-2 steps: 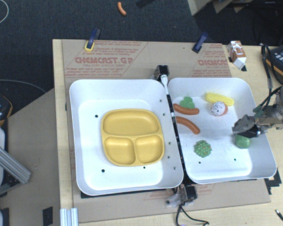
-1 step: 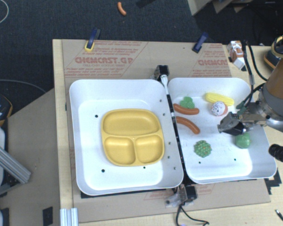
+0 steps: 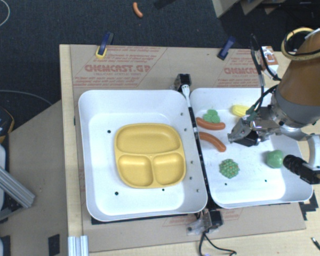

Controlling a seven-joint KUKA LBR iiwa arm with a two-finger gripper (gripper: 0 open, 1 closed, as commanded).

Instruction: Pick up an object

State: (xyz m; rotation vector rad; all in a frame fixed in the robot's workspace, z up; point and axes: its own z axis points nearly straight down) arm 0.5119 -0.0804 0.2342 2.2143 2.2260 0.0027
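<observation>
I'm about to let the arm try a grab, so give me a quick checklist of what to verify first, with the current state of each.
1. Gripper over the right bin: ok.
2. Nothing between its fingers yet: cannot tell.
3. Nearest target, the lower sausage, lies apart from the upper sausage: ok.
4. Bumpy green ball has open floor around it: ok.
5. Smooth green ball is free of the arm: ok.
6. Yellow tray sits in the left bin, out of the way: ok.

I can't tell how the gripper stands; the arm runs off the right edge and covers part of the right bin.
</observation>
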